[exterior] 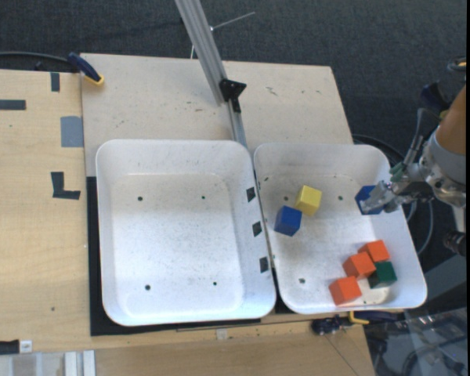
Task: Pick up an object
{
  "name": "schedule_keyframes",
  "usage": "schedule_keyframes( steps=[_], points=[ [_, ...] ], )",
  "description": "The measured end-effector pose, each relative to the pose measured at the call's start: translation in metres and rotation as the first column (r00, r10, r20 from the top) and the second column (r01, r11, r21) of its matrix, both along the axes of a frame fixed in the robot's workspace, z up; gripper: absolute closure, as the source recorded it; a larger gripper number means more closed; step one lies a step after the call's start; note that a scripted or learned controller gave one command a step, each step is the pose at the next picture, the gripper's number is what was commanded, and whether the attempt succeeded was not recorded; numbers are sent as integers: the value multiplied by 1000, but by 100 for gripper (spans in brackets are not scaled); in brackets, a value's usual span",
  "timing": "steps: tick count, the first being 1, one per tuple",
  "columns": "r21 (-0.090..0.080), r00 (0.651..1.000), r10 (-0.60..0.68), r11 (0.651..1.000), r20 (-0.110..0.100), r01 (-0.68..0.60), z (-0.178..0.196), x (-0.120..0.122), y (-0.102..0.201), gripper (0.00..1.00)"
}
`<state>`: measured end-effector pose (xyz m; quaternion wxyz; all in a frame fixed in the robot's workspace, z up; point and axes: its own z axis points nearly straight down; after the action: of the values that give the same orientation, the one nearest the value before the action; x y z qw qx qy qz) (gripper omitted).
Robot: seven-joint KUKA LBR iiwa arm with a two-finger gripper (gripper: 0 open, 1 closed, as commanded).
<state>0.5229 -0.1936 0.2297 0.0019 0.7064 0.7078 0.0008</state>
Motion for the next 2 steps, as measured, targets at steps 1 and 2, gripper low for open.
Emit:
schedule_keyframes(
  steps=[1, 2],
  points=[
    [3, 1000, 4, 1000, -6, -4, -11, 21, 46, 100],
    [3, 1000, 5, 1000, -7, -5, -19, 40, 100, 100]
  ],
)
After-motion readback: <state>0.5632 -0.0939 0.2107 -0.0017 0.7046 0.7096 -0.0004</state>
